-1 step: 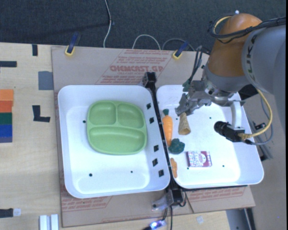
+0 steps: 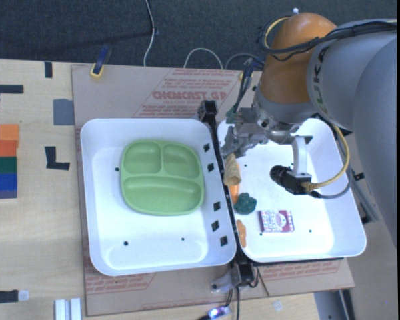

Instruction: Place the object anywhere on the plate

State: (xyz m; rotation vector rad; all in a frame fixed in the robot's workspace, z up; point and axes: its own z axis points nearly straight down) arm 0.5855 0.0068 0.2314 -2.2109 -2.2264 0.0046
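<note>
A green divided plate [image 2: 163,178] lies in the left white bin [image 2: 100,245]. My gripper [image 2: 234,145] hangs over the left edge of the right bin [image 2: 333,245], close to the divider between the bins. Directly under it is a tan, bread-like piece [image 2: 233,171], whose top end meets the gripper's tip. I cannot make out whether that piece is gripped or only lies beneath. The plate has nothing on it and sits about a hand's width left of the gripper.
Along the right bin's left side lie a small orange piece [image 2: 234,193], a teal lump [image 2: 245,204] and another orange piece [image 2: 241,231]. A pink-and-white packet [image 2: 276,221] rests in the middle. Coloured blocks [image 2: 3,162] stand at the far left.
</note>
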